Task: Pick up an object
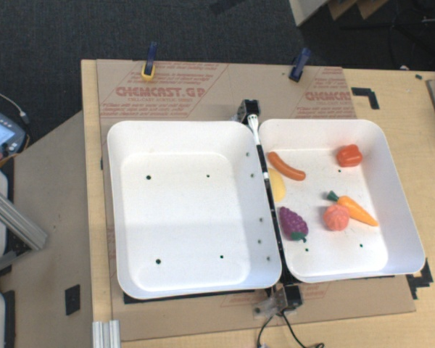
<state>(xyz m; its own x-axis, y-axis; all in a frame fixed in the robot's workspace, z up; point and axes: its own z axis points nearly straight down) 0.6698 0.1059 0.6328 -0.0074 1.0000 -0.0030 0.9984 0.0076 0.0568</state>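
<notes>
**Six toy foods crowd one bin on the worktop**

Two shallow white bins sit side by side on a cardboard-covered worktop (203, 85), their inner rims touching along a dark centre seam. All six toys lie in the right bin (391, 194). A sausage (286, 167) lies near the seam, its long axis running from upper left to lower right. Just below it, a pale yellow piece (276, 187) rests against the inner wall, long axis running up and down the frame. A purple bunch of grapes (293, 222) sits just below that, close to the same wall. A red pepper (349, 156) stands apart toward the far right corner. A carrot (357, 210) points its orange tip toward the lower right, green top toward the upper left, touching a pink round fruit (336, 218) on its left. Open floor remains along the right bin's near edge and right wall. The left bin (181, 209) shows bare white floor. Two clamps, yellow (149, 69) and blue (299, 64), grip the worktop's far edge.
</notes>
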